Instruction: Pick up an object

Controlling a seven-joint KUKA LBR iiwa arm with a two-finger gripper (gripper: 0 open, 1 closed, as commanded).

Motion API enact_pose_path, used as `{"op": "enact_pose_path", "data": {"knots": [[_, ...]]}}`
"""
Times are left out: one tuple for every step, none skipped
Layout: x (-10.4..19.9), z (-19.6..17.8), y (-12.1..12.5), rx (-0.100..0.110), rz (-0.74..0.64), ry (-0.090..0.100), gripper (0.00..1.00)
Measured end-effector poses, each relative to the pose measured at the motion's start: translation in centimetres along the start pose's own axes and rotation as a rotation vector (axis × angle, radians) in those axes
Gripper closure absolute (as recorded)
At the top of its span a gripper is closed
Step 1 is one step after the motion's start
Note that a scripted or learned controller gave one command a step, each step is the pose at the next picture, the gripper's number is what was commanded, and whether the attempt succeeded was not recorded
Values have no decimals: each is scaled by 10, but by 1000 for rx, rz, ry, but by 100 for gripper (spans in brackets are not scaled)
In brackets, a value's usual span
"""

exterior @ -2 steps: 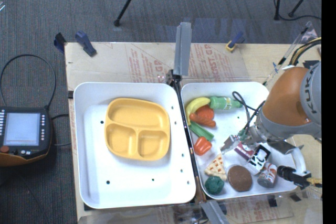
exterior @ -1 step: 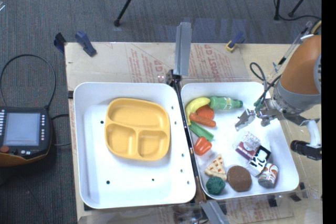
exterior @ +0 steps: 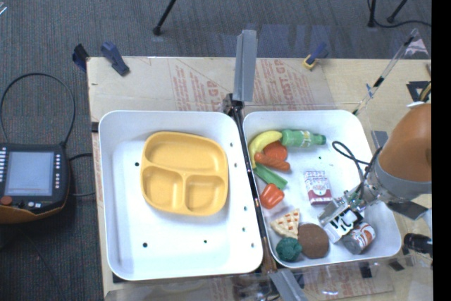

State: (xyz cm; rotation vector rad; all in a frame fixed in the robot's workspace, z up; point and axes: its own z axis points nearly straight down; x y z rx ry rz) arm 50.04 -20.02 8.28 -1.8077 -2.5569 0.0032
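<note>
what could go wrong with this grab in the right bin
1. The gripper is low in the bin's near right corner, with a can right beside it and a brown cookie close on the other side. It may knock one instead of gripping it.
2. The bin wall is close, so the can could get pinned against it.
3. A black cable loops over the bin near the wrist and might snag.
</note>
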Motion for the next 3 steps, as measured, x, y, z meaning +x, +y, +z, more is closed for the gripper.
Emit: {"op": "enact_pose_path", "data": {"knots": [[51,1,-10,1,-13,2,0],[50,-5,-12,7,-6,7,100],[50,-5,-12,7,-6,7,0]]}}
